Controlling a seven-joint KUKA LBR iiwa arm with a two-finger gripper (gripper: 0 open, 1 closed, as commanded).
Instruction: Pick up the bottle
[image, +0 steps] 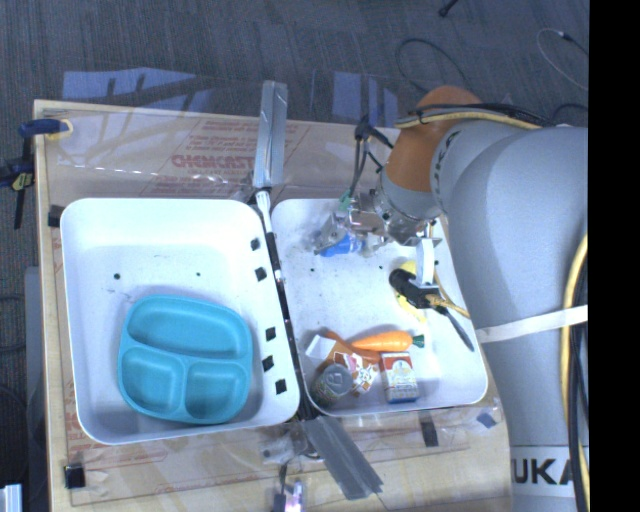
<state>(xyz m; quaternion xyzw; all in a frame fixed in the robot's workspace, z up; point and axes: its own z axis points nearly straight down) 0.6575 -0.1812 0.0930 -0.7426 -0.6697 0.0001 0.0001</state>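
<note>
**Bottle at the far end of the right bin, grip is anyone's guess**

Starting on the left: the left bin (90, 215) is a shallow white tub with rounded corners. In its near half sits a smooth teal plastic tray (185, 358), moulded into three compartments with soft, rounded edges.

Over in the right bin (330, 300), the floor is white and a bit speckled. The bottle (333, 243) is up at the far end. It looks like clear, shiny plastic with a blue patch, but it's small and glary, so I can't say for sure whether it's lying down or tilted. The gripper (350, 232) is right on top of it, touching or near enough. The metal bits blur into the bottle, so honestly I can't tell if it's open, closed, or actually has hold of anything.

The near end of that bin has a little pile, all packed together:
- a crumpled orange-and-white wrapper (338, 353)
- a round thing (334, 383) with a dark printed top, too small to read
- a glossy orange carrot (382, 342) with a green stub, lying across the rest
- a small boxy carton (400, 381)

The fat grey arm (500, 230) covers the bin's right side and is cut off at the frame edge, with its orange band (415, 165) sitting above the wrist.
</note>
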